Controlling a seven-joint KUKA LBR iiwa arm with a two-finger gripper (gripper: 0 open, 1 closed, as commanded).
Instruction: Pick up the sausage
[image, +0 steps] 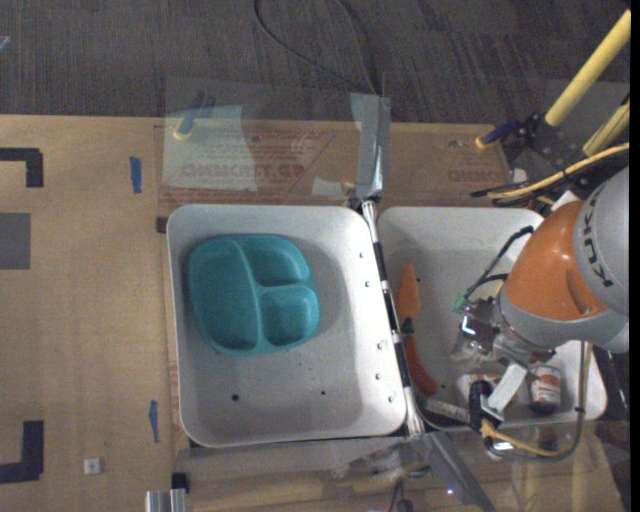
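- Over the lower half of the right bin (450, 228): gripper (476, 352), hanging from the grey and orange arm (555, 275) that reaches in from the view's right.
- Spread or pressed together: cannot tell, since the wrist hides it from this slanted angle.
- Sausage (412, 310): orange-red, long and thin, lying flat on the floor of that same bin, near the gripper on its view-left side and apart from it.
- Stretched along the bin's left wall, one end well up the view from the gripper, the other end a little below it.
- Jar (545, 388): small, dark red, on the opposite side of the gripper, toward the view's right and slightly lower, close to the bin's right wall.
- Left bin (200, 400): beyond the sausage from the gripper, touching or nearly touching the right bin along their shared edge.
- Plate (250, 292): teal, split into three compartments, lying in the upper part of the left bin, well apart from the gripper, up and toward the view's left.
- Bench (80, 330): tan, under both bins, spreading far out past the plate.
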